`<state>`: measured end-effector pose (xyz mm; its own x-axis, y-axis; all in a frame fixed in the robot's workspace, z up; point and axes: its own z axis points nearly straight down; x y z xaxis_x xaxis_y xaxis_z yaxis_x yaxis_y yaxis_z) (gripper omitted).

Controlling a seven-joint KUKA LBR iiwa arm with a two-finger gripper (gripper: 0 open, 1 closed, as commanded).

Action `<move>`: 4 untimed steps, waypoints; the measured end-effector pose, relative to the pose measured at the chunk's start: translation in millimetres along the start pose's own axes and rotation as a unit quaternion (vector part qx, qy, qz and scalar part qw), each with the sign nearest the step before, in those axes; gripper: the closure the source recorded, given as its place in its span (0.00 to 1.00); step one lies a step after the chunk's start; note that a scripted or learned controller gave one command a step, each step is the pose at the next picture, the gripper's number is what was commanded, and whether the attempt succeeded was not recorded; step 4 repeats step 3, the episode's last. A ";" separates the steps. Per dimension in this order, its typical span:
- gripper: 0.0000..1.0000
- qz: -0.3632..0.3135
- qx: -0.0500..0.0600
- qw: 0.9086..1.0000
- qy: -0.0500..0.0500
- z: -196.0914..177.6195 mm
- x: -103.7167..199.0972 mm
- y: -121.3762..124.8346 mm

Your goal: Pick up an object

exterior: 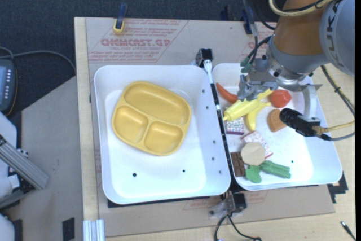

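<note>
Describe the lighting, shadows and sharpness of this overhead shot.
Camera view: even, diffuse light with soft shadows only, a faint one under the yellow tray in the left bin. The white bins look bright, nearly washed out. The orange band carries a mild sheen. Focus is slightly soft throughout; small items by the gripper blur together.

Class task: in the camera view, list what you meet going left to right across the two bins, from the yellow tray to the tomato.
Yellow tray → red pepper → corn → tomato.
</note>
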<state>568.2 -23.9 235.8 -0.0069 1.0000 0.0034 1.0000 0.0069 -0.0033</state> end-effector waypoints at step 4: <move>1.00 0.003 0.000 1.000 -0.001 15.1 82.1 -36.2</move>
